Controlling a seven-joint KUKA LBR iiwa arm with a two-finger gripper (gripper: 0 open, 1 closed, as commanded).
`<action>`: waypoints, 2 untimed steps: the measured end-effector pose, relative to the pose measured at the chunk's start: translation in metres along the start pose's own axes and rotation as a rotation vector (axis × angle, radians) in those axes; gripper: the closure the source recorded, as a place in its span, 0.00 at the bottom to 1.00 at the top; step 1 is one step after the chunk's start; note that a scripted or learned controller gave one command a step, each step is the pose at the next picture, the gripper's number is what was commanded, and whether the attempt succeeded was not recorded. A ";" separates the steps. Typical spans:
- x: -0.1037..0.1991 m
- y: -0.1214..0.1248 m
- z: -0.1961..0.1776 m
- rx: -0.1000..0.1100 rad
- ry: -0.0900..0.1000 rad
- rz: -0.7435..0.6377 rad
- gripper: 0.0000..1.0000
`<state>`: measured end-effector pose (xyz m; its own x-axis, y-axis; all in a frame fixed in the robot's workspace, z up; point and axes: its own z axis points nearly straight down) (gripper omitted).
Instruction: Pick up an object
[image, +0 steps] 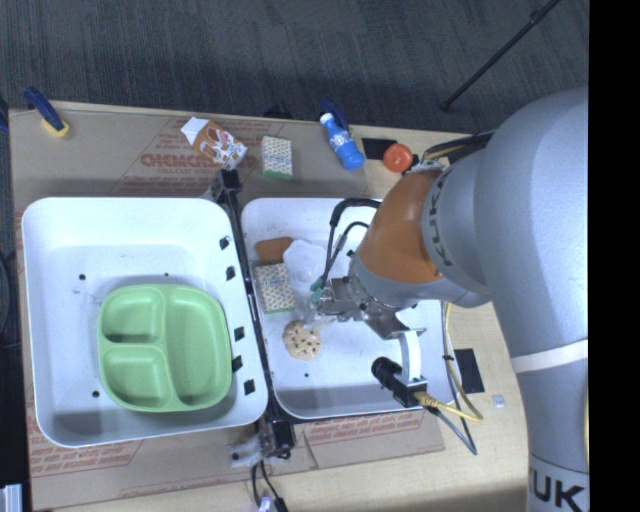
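tool (322, 300) grip state unclear | above cookie (302, 341) | R bin (300, 405) near-edge floor open

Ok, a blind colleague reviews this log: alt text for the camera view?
A grey arm reaches from the right over the right white bin, above a cookie, a patterned packet and a brown item. The left bin holds a green divided plate.

From my remote seat I see a tan tabletop (480, 420) covered with printed cardboard (150, 160), dark grey carpeted floor (250, 50) beyond it, under even light.
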<state>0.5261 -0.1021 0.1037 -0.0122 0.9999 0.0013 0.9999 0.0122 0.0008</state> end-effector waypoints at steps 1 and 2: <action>-0.079 -0.011 -0.115 -0.002 -0.004 0.008 1.00; 0.001 0.011 -0.115 0.001 -0.002 0.005 1.00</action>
<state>0.5374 -0.1010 0.2183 -0.0068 1.0000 -0.0002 1.0000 0.0068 0.0001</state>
